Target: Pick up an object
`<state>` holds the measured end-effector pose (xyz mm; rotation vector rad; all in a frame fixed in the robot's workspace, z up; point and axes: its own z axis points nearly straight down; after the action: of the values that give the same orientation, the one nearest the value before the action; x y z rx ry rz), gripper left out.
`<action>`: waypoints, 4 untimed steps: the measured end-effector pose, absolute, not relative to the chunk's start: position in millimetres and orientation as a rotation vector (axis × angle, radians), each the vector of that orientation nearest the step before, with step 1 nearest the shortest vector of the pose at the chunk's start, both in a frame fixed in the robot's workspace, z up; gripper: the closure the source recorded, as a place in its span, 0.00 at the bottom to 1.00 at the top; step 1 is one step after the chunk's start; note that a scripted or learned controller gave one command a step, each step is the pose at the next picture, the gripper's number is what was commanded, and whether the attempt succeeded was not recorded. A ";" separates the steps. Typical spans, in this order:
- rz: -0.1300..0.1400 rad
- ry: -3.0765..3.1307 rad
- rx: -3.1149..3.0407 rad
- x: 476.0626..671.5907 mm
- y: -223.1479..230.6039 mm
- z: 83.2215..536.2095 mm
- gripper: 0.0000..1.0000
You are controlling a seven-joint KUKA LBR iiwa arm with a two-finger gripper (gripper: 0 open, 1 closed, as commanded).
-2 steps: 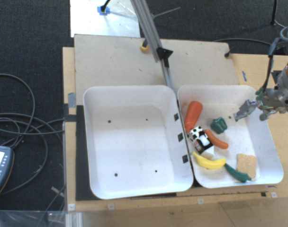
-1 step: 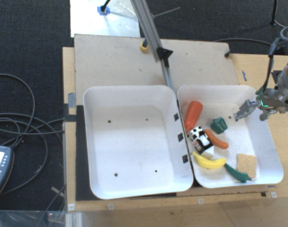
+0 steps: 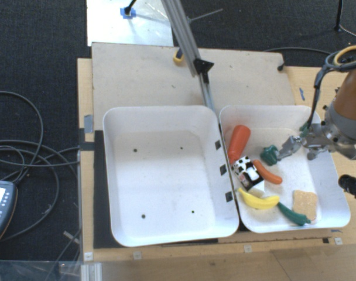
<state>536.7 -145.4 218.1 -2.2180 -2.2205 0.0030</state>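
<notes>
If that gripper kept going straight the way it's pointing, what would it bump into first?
Probably the small teal object right at the tip of the gripper. It points left across the right bin; farther along lies the orange carrot. Height is hard to judge.

Lighting: bright, even, diffuse from overhead. White bins near overexposed, so their inner relief is faint; rims read mainly by soft grey shading. Shadows weak and short, soft-edged under the toys in the right bin. Glare patch on the pale floor panel at top. Dark carpet keeps its texture, no crushed blacks. Focus acceptable across the desk; overall resolution low, fine detail soft. Arm at right edge slightly blurred. Straight edges stay straight, little distortion.
</notes>
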 end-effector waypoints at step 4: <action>-0.005 -2.229 -2.222 537.9 -153.0 171.8 1.00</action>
<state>537.9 -153.0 171.8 -2.2216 -2.2286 -0.0048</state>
